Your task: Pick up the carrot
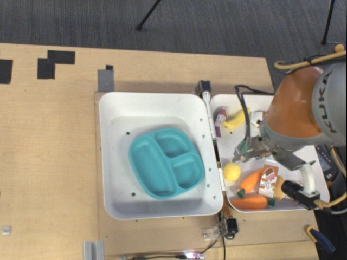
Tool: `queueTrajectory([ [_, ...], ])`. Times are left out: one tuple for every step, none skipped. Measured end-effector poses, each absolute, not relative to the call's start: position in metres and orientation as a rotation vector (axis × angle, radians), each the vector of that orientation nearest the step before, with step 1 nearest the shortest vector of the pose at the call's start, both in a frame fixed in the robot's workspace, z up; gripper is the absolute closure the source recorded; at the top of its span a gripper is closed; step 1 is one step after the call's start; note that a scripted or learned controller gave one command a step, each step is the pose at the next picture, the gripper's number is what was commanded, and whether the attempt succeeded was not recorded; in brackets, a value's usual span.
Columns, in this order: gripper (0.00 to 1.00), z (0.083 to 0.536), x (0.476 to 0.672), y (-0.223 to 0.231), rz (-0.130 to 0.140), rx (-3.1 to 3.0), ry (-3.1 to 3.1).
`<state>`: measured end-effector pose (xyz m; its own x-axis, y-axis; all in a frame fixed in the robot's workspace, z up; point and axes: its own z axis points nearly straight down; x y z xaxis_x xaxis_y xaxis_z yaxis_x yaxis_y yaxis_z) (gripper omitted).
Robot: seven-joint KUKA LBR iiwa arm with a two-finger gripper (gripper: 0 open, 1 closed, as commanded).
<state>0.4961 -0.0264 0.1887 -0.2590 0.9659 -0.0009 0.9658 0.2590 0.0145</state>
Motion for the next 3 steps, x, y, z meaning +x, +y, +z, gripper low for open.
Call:
queueTrajectory([
  [0.0, 0.186, 0.494, -0.029, 0.007, 1.916, 2.483],
  [0.0, 0.185, 0.489, -0.07, 0.004, 1.761, 2.594],
  [0.0, 0.088, 0.493, -0.09, 0.014, 1.876, 2.5],
])
